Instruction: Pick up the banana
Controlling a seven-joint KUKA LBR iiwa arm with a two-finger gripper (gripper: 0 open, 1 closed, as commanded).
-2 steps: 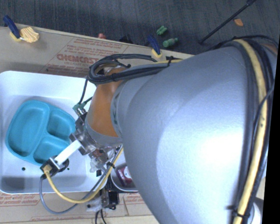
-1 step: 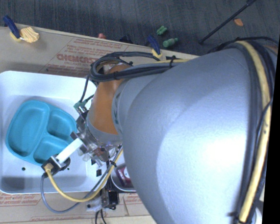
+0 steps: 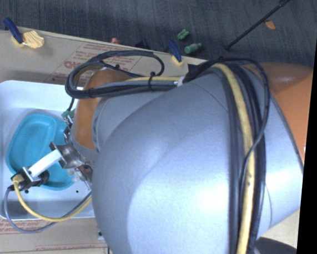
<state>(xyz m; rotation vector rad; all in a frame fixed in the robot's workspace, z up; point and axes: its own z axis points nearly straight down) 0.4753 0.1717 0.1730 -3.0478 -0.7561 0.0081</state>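
I have the arm over the left bin, gripper beside the bowl; I cannot tell whether it is released or clenched, nor where the banana lies. My judgement: confirm the banana's position first, then close across its middle, clear of the bowl.

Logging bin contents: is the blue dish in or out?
In: the blue dish lies inside the white bin, arm partly covering it.
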